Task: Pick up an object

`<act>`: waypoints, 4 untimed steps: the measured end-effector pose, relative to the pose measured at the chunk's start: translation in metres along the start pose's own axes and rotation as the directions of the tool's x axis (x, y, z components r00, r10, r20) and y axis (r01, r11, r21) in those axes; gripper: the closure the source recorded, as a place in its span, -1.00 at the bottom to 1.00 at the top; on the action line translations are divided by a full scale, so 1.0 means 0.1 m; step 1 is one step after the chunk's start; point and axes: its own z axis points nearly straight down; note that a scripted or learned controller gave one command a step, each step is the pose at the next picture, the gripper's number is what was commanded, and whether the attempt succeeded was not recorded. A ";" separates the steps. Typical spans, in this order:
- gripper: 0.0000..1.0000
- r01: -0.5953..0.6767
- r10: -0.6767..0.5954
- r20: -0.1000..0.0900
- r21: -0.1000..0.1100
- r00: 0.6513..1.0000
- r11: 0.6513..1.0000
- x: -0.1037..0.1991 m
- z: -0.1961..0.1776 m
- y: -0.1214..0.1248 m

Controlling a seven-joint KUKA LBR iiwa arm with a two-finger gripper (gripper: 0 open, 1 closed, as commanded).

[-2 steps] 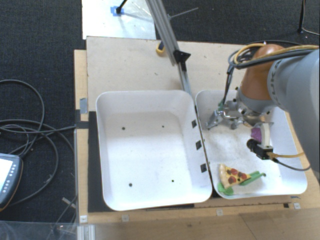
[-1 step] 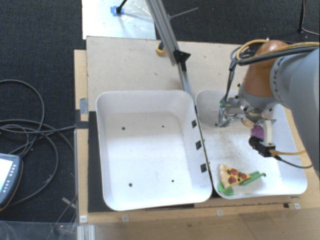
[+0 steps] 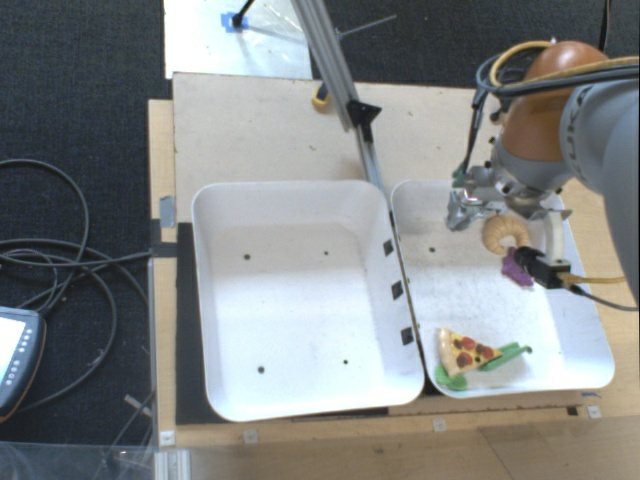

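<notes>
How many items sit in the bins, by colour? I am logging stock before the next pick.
Tan: 1, the croissant
Purple: 1, a small purple object
Yellow with red spots: 1, the pizza slice
Green: 1, a green piece beside the pizza slice
Total: 4, all in the right bin

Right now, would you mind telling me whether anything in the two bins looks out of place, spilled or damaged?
Nothing stands out. The right bin holds a croissant, a purple piece, a pizza slice and a green piece, all lying loose inside it. The gripper hangs over its far end.
</notes>
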 end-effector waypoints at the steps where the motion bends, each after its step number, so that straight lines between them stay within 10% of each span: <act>1: 1.00 -0.001 0.001 0.001 -0.001 1.000 1.000 -0.06 -0.62 -0.03; 2: 1.00 -0.001 0.001 0.001 0.000 1.000 1.000 -0.06 -1.14 -0.01; 4: 1.00 0.004 -0.004 -0.003 0.008 1.000 1.000 0.99 -0.90 -0.17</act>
